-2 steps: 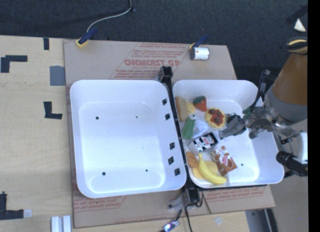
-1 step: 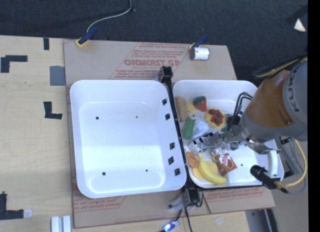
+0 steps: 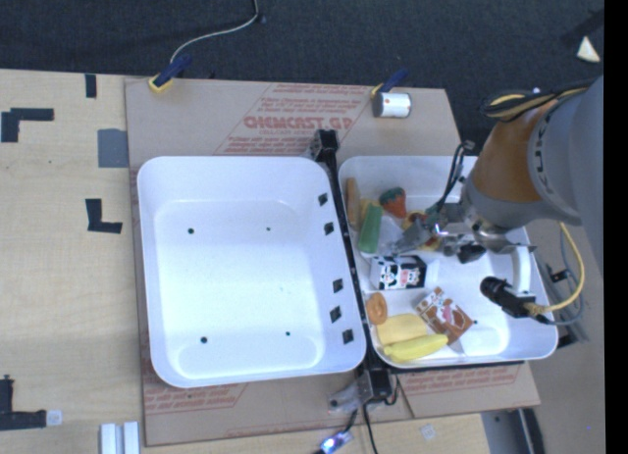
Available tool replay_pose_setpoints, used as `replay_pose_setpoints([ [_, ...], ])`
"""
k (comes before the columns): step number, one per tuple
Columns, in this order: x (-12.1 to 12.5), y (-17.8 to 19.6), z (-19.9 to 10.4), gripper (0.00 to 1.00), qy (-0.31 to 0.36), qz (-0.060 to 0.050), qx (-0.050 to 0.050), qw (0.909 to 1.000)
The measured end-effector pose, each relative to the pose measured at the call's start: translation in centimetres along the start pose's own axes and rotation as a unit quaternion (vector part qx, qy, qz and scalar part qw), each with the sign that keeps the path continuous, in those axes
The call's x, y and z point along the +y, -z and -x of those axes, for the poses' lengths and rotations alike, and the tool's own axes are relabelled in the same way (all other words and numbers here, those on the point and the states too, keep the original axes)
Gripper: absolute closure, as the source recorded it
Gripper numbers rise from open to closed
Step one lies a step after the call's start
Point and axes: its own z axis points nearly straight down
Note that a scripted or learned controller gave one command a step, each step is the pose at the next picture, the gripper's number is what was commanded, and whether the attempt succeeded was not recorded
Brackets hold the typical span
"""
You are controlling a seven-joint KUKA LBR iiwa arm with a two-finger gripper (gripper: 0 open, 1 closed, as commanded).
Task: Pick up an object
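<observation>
Claw (image 3: pixel 417 233): low in the right white bin (image 3: pixel 525 349), near its middle; open or shut, cannot tell.
Closest thing: small black-and-white carton (image 3: pixel 398 273), just below the claw, long side lying across.
Others: long green stick (image 3: pixel 370 228) by left wall; yellow banana (image 3: pixel 416 347) near front edge.

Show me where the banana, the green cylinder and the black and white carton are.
banana (image 3: pixel 417 347): camera view, middle of its yellow body.
green cylinder (image 3: pixel 370 229): camera view, middle of its side.
carton (image 3: pixel 397 274): camera view, centre of its printed face.
</observation>
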Motion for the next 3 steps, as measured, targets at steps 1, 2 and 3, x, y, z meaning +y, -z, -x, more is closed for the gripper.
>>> replay_pose_setpoints([
  [1,6.0,-0.6,-1.9,0.0,0.0,-0.018,-0.001,0.9998],
  [2,6.8,-0.5,-2.7,0.0,-0.006,-0.017,-0.003,0.9998],
  [3,7.1,0.5,-3.1,1.0,-0.004,-0.014,-0.002,0.9999],
])
